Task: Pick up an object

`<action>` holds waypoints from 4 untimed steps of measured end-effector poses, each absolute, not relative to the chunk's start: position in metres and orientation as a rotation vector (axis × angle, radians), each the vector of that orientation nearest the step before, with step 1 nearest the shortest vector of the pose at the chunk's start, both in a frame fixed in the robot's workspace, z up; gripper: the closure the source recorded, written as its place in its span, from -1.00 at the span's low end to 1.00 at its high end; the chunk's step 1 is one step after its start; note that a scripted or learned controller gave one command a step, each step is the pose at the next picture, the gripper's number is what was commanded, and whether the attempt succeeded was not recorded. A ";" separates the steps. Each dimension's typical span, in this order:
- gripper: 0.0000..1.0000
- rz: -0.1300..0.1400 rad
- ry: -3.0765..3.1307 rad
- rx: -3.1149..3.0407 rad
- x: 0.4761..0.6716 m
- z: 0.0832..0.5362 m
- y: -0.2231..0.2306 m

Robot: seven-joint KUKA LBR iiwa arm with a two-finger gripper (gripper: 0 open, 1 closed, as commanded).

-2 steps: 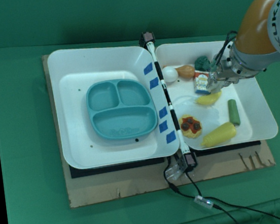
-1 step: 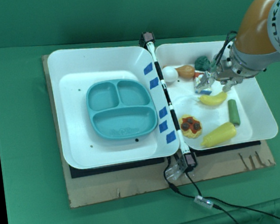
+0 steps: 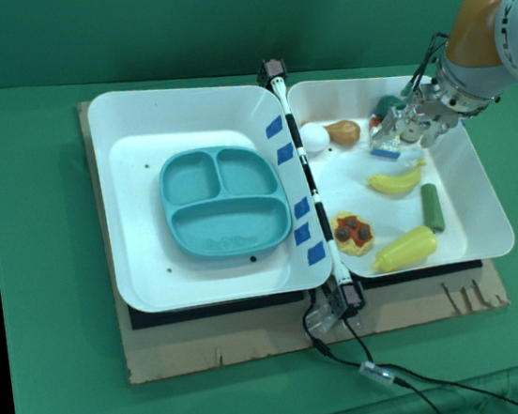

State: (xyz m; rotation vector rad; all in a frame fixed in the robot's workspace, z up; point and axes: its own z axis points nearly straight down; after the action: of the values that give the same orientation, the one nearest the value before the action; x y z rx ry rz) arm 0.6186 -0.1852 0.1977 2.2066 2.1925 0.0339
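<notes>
Nearest, in the right bin [image 3: 488,218], a pepper [image 3: 405,249] and pizza [image 3: 353,232] lie by the front edge; the banana [image 3: 397,180] is mid-bin. At the back edge the gripper [image 3: 399,134] hangs low, its grip unreadable. A descent could clip the banana.

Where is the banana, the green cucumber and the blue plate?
banana [image 3: 396,180]: camera view, middle of its curved body.
green cucumber [image 3: 431,208]: camera view, middle of its length.
blue plate [image 3: 228,236]: camera view, floor of its big compartment.
</notes>
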 end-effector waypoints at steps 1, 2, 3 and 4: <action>-1.00 0.022 2.187 2.207 0.651 0.198 -0.116; 1.00 0.020 2.175 2.207 0.652 0.215 -0.120; -1.00 0.025 2.173 2.203 0.653 0.216 -0.120; 1.00 0.035 2.158 2.198 0.656 0.234 -0.122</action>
State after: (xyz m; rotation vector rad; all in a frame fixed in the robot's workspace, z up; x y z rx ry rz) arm 0.6559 -0.1220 0.2335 2.1978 2.1575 0.0351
